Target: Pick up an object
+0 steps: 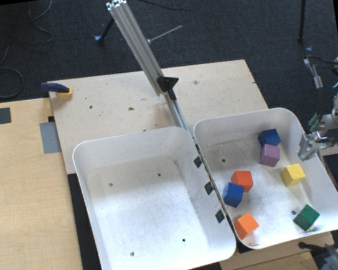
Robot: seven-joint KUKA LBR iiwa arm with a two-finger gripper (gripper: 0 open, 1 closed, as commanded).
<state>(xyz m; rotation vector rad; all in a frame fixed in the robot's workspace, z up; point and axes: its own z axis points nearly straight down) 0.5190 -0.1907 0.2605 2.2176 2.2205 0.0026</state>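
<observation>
Grey gripper [308,145] poised at right bin [319,193] rim, near yellow cube [293,174]; jaw state impossible to tell.

hand [312,143] low at right, arm beyond

Right bin [250,124], taken as landmark. Its upper-left floor lies bare and open to entry from above. Seven cubes obstruct the remainder: dark blue cube [269,137] touching purple cube [269,154] near the upper right; yellow cube [293,173] by the right wall; red-orange cube [242,179] touching blue cube [232,194] left of centre; orange cube [246,224] at the lower left; green cube [306,217] at the lower right. Gaps separate these groups. The left bin [96,149], adjoining the landmark's left wall, offers an unobstructed floor. A slanted aluminium rail [140,44] crosses beyond the landmark's upper-left corner.
</observation>
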